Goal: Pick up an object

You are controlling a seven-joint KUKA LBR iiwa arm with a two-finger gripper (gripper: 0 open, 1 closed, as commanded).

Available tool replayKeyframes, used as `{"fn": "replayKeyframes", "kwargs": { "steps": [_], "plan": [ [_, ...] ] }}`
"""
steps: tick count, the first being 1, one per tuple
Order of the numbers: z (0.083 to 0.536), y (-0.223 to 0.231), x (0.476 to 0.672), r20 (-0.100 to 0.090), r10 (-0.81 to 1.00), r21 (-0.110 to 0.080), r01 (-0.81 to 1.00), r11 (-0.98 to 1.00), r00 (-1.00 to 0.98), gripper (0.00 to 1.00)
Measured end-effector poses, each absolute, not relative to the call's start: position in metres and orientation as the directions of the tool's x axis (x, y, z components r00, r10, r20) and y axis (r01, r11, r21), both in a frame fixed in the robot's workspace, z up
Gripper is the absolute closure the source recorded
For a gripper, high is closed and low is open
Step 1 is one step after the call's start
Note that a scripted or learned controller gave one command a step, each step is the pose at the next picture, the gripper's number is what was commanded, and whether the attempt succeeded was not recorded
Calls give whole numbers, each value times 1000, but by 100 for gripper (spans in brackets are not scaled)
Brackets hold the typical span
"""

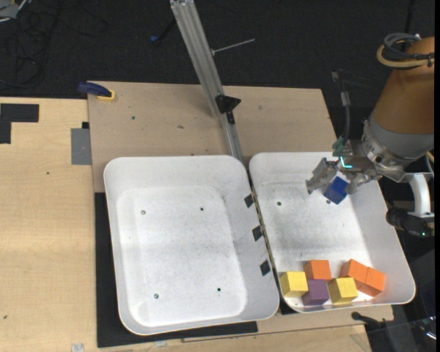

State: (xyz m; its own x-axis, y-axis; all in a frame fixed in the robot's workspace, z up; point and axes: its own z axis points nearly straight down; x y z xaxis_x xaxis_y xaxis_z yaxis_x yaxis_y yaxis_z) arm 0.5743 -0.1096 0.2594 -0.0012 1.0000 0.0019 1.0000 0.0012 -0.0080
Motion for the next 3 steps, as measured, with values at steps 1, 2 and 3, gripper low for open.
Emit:
{"fn": "replayKeyframes", "kwargs": {
  "steps": [1, 2, 3],
  "plan": [
    [262, -111, 575, 1, 1000, -3, 1000, -1, 1, 0],
    [201, -112, 582, 1, 1000, -9, 1000, -1, 1, 0],
    [145, -103, 581, 2, 1000, -10, 1000, -5, 5, 0]
  ]
}}
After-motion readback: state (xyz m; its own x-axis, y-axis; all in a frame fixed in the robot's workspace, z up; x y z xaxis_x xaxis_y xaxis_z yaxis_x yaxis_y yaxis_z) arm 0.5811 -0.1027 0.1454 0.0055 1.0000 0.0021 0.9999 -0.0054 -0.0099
